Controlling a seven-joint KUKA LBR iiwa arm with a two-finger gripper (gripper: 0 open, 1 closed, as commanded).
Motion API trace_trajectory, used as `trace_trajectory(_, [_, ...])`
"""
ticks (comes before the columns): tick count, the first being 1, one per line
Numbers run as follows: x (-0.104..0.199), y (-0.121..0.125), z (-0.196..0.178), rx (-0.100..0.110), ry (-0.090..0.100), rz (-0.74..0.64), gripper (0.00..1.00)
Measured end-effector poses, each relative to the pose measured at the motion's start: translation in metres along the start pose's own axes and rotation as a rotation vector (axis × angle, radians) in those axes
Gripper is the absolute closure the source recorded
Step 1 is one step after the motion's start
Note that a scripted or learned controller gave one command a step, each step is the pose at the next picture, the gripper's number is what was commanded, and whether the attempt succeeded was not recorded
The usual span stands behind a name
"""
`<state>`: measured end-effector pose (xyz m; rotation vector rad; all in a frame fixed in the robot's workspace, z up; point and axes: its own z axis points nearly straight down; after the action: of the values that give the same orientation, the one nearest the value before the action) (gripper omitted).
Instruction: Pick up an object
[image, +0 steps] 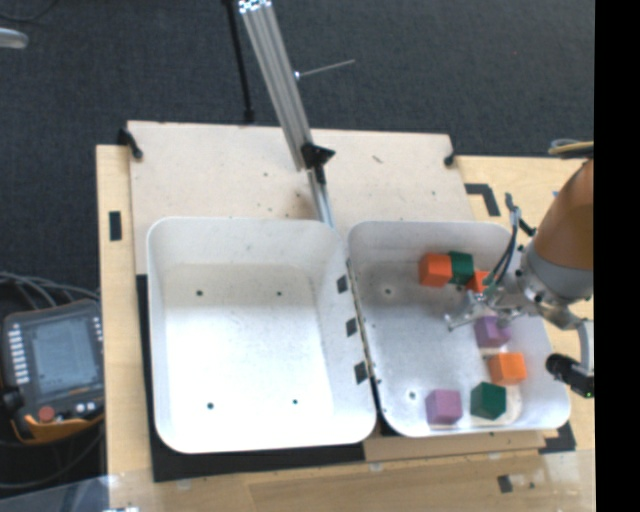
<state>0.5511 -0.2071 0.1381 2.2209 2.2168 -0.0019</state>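
While the arm reaches in from the right over the right bin (400, 240), its gripper (478, 312) hangs low above the bin floor; whether it grips anything I cannot tell. Nearest the camera, below the gripper, sit a purple block (443, 405) and a green block (488, 400). An orange block (509, 367) lies closer, and a pale purple block (491, 331) sits just beside it. Beyond it, an orange cube (435, 270) touches a green cube (461, 266). Well to its left lies the left bin (160, 300).
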Motion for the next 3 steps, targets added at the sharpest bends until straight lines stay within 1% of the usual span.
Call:
trace_trajectory(1, [-0.001, 0.001, -0.014, -0.006, -0.001, 0.005, 1.0])
trace_trajectory(2, [-0.002, -0.006, -0.063, -0.005, 0.0, 0.004, 1.0])
trace_trajectory(3, [-0.004, -0.005, -0.083, -0.003, 0.001, -0.001, 1.0])
